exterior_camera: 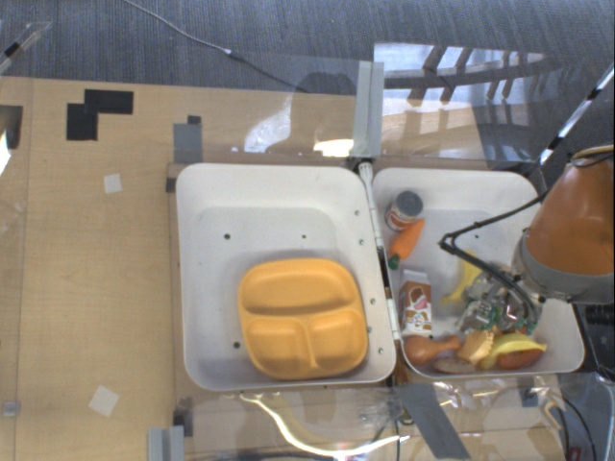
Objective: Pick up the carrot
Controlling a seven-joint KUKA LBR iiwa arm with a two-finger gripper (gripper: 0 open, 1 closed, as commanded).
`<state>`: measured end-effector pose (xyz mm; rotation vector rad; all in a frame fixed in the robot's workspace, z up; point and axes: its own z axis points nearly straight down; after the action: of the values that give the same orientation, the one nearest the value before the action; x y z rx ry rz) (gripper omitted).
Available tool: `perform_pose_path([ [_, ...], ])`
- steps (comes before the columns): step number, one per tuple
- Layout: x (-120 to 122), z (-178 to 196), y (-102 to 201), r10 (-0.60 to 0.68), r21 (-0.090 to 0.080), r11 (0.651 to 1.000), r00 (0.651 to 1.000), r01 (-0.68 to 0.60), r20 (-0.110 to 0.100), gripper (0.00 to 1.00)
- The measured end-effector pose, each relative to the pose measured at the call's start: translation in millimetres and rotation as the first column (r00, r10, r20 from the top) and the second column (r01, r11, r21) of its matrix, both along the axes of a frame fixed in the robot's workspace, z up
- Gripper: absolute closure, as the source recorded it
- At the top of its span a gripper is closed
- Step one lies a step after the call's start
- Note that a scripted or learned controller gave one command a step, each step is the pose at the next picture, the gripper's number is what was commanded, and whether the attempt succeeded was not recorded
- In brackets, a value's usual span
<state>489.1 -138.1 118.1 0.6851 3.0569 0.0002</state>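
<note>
The orange carrot (407, 239) lies near the right bin's left wall, its green tip pointing down-left. It rests just below a small grey-topped can (405, 208). My gripper (492, 310) hangs low over the front right of the right bin (480, 192), among a pile of toy food. It is well to the right of the carrot and closer to the front, apart from it. The arm's orange band (577, 221) sits above it and hides part of the bin's right side.
A yellow divided plate (303, 315) lies in the left bin (221, 209). In the right bin there are a small brown carton (416, 307), a yellow banana (467, 279), a brown drumstick (430, 349) and yellow-orange pieces (509, 353). A black cable (480, 227) loops over the bin.
</note>
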Motion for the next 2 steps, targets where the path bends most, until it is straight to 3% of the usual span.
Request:
perform_pose_path([
  [1,1.7,69.9,81.5,0.107,0.002,0.994,0.994,-0.107,0.006,1.00],
  [2,14.0,-27.5,-18.0,-0.123,-0.001,0.992,0.992,0.123,0.008,1.00],
])
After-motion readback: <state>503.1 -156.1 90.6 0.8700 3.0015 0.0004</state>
